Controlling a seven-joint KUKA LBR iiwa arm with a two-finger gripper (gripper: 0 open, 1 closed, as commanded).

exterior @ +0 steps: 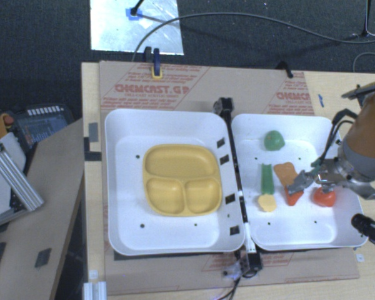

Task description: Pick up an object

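The gripper (298, 184) is hanging low in the right bin (287, 239), its fingers sitting close over a red piece (293, 197); whether they are clamping it cannot be told. Crowding around are an orange slab (284, 170), a green stick (266, 177), a yellow chunk (267, 202), a red tomato-like ball (324, 196) and a green ball (274, 140). The bin's front part is lying bare. The left bin (122, 167) is holding a yellow divided tray (182, 179).
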